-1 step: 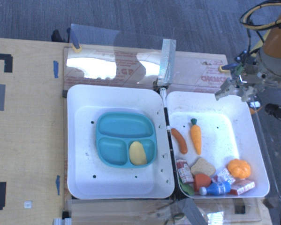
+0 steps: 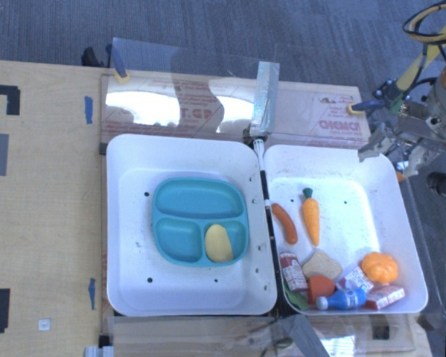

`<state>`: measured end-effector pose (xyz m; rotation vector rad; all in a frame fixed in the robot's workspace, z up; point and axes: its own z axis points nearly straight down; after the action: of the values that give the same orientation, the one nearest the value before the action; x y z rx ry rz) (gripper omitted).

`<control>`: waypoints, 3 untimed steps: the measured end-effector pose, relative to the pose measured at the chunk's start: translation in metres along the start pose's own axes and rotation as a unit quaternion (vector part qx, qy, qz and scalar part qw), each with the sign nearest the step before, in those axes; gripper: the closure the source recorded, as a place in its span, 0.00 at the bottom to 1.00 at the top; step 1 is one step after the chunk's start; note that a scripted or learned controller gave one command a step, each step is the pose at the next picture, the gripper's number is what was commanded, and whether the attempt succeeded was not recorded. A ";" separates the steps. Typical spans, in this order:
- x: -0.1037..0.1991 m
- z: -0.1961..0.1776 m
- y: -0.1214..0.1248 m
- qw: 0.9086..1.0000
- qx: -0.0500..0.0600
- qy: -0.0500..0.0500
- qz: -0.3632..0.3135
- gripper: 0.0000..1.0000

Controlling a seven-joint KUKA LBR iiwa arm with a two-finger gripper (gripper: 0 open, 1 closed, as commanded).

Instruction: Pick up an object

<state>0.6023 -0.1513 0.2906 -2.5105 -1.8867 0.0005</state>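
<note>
A toy carrot (image 2: 311, 217) lies alone near the middle of the right bin (image 2: 371, 191), likely light, stiff and smooth, best pinched across its thick upper body. A sausage (image 2: 285, 223) lies just beside it; an orange (image 2: 379, 267), a bottle (image 2: 339, 299) and packets crowd the near corner. In the left bin (image 2: 124, 206), a blue tray (image 2: 198, 220) holds a yellow lump (image 2: 219, 242). The gripper (image 2: 403, 150) hovers over the right bin's far corner, its state impossible to tell.
</note>
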 end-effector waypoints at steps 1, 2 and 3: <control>0.041 0.180 -0.018 1.000 0.006 -0.001 0.029 0.00; 0.069 0.103 -0.034 1.000 -0.004 0.001 0.007 0.00; 0.042 0.202 -0.021 1.000 -0.003 0.000 -0.020 0.00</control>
<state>0.5937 -0.1050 0.0889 -2.4763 -1.9393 -0.0069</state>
